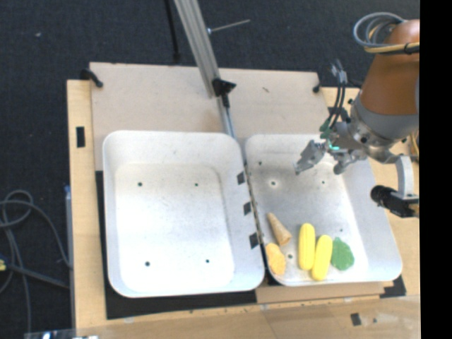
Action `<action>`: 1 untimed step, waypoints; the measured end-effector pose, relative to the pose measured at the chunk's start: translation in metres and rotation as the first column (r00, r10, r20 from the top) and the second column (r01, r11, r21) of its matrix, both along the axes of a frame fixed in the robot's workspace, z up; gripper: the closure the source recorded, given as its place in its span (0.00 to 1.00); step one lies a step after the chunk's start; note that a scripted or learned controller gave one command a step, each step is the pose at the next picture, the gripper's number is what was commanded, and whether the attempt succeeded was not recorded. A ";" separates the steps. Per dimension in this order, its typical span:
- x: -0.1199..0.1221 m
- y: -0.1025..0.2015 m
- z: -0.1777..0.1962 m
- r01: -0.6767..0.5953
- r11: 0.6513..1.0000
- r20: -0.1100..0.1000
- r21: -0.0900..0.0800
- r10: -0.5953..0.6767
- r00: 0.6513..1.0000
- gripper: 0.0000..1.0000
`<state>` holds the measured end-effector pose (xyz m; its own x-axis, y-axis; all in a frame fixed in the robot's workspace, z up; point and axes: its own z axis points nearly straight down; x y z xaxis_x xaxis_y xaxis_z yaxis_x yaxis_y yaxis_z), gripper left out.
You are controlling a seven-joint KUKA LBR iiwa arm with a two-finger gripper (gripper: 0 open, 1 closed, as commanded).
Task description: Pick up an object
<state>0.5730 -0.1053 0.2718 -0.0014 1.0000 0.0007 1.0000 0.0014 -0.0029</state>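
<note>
Toy food — two yellow pieces (pixel 313 250), a green one (pixel 342 254), an orange one (pixel 275 259), a tan cone (pixel 278 228) — crowds the right bin's (pixel 367 210) lower edge.
Gripper (pixel 325 161) hovers open and unladen at upper right, well apart.

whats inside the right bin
In the right bin, clustered at its near edge: two yellow pieces, a green piece, a tan cone and an orange piece. The gripper covers part of the far floor.
</note>
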 end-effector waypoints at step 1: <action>0.001 0.000 0.003 0.001 1.000 0.005 -0.001 -0.001 1.000 0.00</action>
